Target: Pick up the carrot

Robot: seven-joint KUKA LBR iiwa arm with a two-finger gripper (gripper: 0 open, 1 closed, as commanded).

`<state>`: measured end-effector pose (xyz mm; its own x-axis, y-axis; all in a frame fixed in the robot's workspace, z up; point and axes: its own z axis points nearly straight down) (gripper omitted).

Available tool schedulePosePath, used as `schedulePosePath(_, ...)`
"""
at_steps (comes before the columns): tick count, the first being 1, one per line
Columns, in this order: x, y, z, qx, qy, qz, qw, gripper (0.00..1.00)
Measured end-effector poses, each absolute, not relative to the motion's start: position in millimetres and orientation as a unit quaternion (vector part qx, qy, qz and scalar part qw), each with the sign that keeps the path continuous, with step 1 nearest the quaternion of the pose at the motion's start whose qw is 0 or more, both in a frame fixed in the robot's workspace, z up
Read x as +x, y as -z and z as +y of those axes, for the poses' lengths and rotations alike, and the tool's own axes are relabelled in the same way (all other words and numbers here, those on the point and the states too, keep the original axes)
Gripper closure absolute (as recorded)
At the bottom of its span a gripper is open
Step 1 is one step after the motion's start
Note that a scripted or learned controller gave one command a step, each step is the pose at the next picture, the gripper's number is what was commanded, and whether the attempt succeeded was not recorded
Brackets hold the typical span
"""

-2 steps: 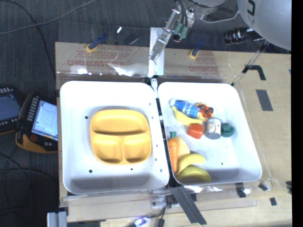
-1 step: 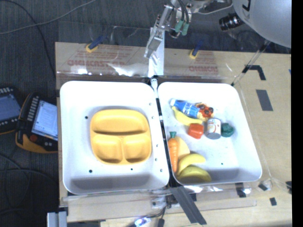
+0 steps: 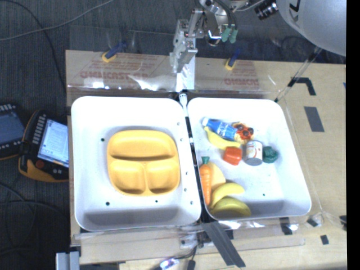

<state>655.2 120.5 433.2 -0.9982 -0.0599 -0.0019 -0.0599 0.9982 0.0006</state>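
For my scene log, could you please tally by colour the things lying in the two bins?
Yellow: 4 – tray, banana, lemon-like fruit, piece under the bottle
Orange: 1 – carrot
Red: 1 – pepper
Blue: 1 – bottle
Green: 1 – item
Silver: 1 – can
Total: 9

A divided tray (image 3: 143, 163) lies in the left bin (image 3: 90, 207). In the right bin (image 3: 289, 151), the carrot (image 3: 206, 179) hugs the nine o'clock wall, bananas (image 3: 228, 198) at six, a can (image 3: 253, 152) centrally.
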Motion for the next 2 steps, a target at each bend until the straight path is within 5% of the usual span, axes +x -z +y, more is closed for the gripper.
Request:
schedulePosePath(1,605.0,-336,92,-0.050,-0.0006,0.999,0.000,1.00)
schedulePosePath(2,644.5,-434,119,-0.036,-0.0018,0.999,0.001,1.00)
